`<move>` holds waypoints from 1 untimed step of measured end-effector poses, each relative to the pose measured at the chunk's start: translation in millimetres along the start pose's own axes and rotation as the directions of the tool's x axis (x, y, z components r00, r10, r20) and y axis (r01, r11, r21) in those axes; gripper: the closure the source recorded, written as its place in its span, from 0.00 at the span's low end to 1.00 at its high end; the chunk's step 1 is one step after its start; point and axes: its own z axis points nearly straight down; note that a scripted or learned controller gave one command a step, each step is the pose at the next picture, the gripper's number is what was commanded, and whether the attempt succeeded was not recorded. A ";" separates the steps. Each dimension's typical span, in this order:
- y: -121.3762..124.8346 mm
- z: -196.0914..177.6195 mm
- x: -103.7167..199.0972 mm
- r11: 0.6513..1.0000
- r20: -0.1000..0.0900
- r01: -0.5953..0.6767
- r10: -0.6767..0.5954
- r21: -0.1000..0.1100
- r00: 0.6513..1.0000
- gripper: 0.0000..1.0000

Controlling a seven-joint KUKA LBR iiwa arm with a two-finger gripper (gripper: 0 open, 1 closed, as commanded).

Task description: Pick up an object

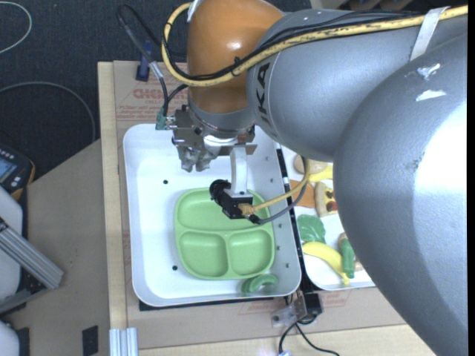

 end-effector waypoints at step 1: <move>69.1 -40.9 -74.5 1.000 -0.006 -0.004 0.004 -0.025 1.000 1.00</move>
